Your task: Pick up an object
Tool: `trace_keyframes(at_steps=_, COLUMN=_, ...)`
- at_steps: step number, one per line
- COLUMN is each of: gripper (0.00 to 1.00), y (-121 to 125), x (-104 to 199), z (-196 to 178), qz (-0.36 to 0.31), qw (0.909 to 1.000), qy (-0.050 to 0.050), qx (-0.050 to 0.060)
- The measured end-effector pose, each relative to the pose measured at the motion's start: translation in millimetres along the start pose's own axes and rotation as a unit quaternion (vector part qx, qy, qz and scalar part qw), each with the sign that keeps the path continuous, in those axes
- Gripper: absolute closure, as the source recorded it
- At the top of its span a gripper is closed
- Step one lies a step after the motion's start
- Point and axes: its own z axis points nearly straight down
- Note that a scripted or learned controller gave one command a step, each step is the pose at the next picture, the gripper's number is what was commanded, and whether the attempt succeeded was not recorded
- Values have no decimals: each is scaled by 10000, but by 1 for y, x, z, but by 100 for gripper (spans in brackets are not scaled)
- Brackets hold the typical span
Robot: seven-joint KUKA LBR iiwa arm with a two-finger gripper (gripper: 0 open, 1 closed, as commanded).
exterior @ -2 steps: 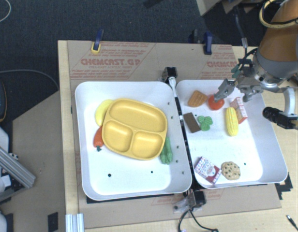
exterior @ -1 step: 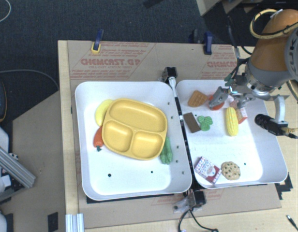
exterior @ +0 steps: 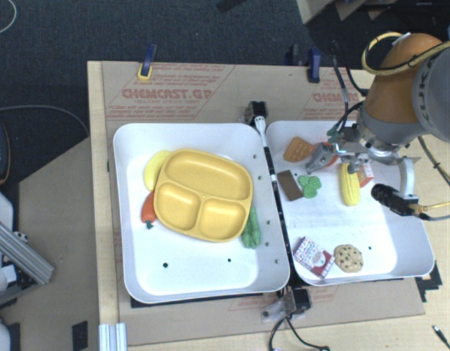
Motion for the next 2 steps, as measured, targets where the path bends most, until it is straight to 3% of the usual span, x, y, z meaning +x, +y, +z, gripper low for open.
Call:
trace_keyframes(at_steps=1, gripper=0, y=-1, x=1, z=53, qz=1, qw=10000, qy=1, qx=4)
trace_keyframes(at_steps=2, gripper=100, y=1, x=0, z=39, qz=5, qw=10000, qy=-8, qx=-39)
